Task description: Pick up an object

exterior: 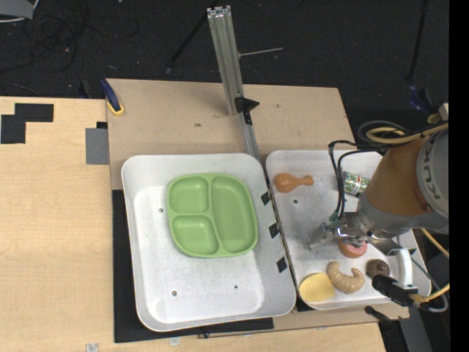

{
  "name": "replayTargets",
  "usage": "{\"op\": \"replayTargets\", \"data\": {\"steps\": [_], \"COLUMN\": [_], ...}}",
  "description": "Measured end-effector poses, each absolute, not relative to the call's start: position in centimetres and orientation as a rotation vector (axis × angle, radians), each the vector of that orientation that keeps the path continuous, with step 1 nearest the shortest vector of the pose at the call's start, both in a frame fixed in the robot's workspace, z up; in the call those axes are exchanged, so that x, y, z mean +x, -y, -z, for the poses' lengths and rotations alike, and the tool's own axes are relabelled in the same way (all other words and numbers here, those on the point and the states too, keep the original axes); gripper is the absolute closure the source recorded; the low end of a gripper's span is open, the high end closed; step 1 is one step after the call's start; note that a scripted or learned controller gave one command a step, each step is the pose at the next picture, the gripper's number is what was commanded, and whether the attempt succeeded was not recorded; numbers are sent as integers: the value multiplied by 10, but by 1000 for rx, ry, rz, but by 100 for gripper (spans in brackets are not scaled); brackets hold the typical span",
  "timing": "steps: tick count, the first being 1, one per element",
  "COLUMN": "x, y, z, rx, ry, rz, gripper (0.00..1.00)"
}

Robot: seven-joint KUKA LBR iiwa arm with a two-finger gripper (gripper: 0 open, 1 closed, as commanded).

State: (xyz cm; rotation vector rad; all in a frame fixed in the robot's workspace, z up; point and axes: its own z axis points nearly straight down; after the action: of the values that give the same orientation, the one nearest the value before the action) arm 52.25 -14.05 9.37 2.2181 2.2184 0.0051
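Grey arm (440,174) w/ orange band (396,185), black cables.

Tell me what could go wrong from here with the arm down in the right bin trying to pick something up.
1. The gripper sits just beside the red piece, so closing could nudge it away instead of catching it.
2. The croissant-shaped toy, yellow disc and brown piece crowd close together, so two might get pinched or knocked.
3. The black cable loops over the right bin and could snag.
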Motion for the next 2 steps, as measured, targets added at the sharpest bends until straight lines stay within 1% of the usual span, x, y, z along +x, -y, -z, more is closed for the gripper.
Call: {"op": "replayTargets", "data": {"steps": [1, 2], "x": [525, 529], "y": [148, 153], "z": [-107, -151], "rx": [2209, 2221], "ry": [-2194, -2220], "rz": [-5, -1], "gripper": [100, 100]}}
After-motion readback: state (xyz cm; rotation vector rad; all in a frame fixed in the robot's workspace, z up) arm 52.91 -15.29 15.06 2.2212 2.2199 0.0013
